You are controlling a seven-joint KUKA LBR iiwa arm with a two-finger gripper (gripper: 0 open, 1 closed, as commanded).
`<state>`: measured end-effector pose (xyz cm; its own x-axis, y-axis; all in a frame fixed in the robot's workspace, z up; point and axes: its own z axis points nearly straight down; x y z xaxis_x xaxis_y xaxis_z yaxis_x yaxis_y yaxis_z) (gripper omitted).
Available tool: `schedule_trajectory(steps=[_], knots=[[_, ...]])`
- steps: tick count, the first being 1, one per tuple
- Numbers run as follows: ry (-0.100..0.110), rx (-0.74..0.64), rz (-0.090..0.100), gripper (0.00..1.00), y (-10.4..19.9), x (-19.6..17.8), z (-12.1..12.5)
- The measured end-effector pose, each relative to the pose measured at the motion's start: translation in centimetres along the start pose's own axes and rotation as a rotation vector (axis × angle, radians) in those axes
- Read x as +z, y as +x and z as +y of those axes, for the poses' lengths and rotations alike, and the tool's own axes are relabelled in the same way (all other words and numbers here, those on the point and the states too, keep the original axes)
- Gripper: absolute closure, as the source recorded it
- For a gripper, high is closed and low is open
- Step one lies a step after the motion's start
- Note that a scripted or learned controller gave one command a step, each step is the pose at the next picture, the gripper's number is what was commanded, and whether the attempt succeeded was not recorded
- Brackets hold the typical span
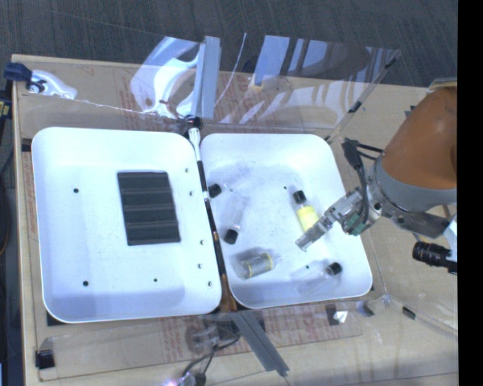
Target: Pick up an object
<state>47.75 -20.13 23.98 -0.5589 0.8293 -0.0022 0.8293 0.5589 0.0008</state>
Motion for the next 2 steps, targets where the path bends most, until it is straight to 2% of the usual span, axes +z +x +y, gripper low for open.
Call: schedule_trajectory(steps=[1, 2], knots=[[0.004, -0.065, 0.006, 0.00, 2.0, 14.7, 4.8], [-0.001, 0.018, 0.000, 0.00, -8.3, 0.1, 10.8]])
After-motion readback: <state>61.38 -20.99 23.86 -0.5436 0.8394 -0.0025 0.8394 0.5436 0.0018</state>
